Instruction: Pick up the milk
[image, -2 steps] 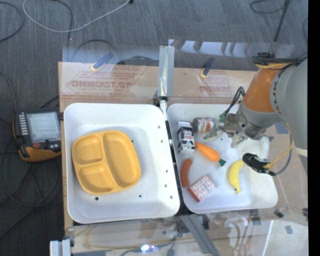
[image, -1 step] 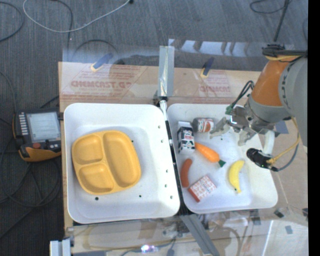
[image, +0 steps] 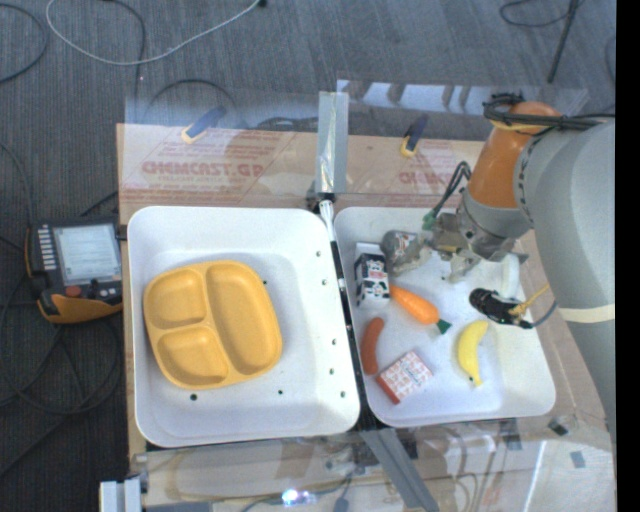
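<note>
Overhead view of the bench with two white bins, the task at an early stage. The milk (image: 372, 279), a small carton in a black-and-white cow pattern, lies in the right bin (image: 520, 395), close against its left wall and toward the far end. Nothing lifts it: it rests on the bin floor.

The arm (image: 500, 170) reaches in from the right, and the hand (image: 403, 247) hangs low over the far part of the right bin, just beside the milk on its far-right side. Whether the hand is apart or together cannot be told from this angle, and no object is seen held in it. Contact between hand and milk cannot be confirmed; the two appear narrowly apart.

Neighbouring items: a carrot (image: 418, 305) just right of the milk, a red sausage (image: 371, 343) in front of it, a patterned red box (image: 405, 376) and a banana (image: 471, 350) nearer the front. The left bin (image: 240, 410) holds a yellow divided plate (image: 212, 322).

Judged status: the approach is largely made; centring over the carton, the grasp and the lift remain.
</note>
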